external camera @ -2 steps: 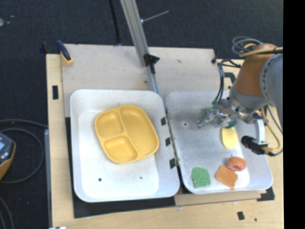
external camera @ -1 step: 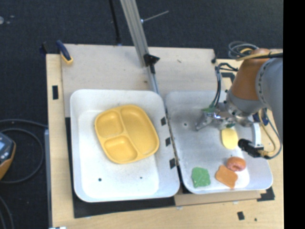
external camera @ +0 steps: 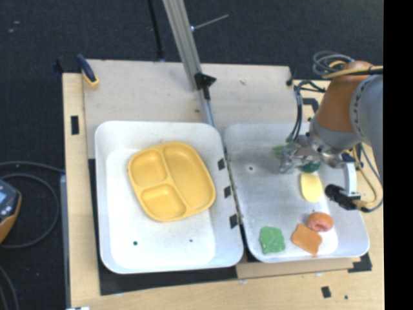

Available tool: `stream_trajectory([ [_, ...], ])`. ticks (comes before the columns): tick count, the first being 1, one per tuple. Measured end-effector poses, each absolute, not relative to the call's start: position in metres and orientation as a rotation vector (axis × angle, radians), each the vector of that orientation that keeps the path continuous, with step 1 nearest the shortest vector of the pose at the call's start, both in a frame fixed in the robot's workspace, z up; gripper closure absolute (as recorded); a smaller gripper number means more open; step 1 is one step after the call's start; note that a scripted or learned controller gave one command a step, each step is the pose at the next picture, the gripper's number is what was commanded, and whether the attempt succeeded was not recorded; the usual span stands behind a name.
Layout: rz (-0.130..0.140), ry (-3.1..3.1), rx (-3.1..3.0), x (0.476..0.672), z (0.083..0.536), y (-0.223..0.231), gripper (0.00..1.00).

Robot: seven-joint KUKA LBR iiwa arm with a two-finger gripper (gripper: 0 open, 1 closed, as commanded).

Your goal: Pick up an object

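over right bin (external camera: 258, 147) i see gripper (external camera: 295, 160) low beside green item (external camera: 281, 152), grip state unclear, yellow tray (external camera: 171, 181) in left bin (external camera: 116, 237)

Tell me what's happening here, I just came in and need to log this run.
A grey arm with an orange band has its gripper low in the right bin, near its far side beside something green. A pale yellow piece, a reddish piece, an orange block and a green block lie nearer. The left bin holds a yellow divided tray.
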State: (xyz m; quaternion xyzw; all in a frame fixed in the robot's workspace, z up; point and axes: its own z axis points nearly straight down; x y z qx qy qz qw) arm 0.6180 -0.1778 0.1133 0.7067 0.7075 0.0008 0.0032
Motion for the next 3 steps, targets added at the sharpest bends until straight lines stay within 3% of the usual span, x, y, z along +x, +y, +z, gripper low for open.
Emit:
stream_trajectory([
  [3,0.006,2.217,2.214,0.610,0.278,-0.184,1.00],
])
